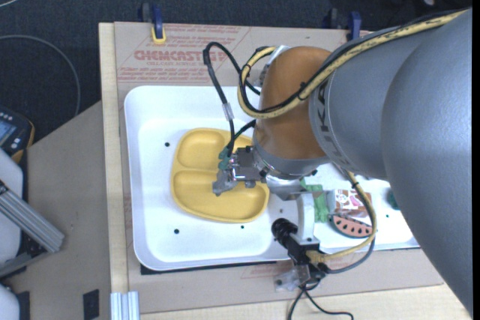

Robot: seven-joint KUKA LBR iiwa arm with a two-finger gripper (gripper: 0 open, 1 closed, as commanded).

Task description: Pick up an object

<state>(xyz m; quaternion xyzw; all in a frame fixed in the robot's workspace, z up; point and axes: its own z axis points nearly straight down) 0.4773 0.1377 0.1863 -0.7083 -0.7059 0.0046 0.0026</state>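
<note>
The shallow white plastic bin (150, 183) on the left served as my landmark, sitting on a brown cardboard-covered tabletop (184, 45) printed with red lettering. Inside that bin, toward its right half, lay a yellow, two-lobed plastic dish (196, 183) shaped rather like a bean, flat on the bin floor with its divided hollows facing up. The big grey arm (420, 131) with its orange band (289, 97) reached in from the right and hung over the bin's right side, hiding the divide between the two bins. At its lower end the small metal gripper (229, 180) sat low over the right edge of the yellow dish, seemingly touching or just above the rim. The fingers were too small and too crowded by wiring for me to tell whether they were open or closed, or whether they had hold of the dish. Black and yellow cables (225, 86) looped from the wrist across the bin's upper right. Beyond the bin's right wall, in the neighbouring white bin (390, 236), I could see a small object with green parts (319, 202) and, beside it, a flat round piece with red, brown and white markings (351, 221), both partly hidden by the arm. At the tabletop's far edge behind the bin stood a yellow and blue clamp (157, 22).
</note>
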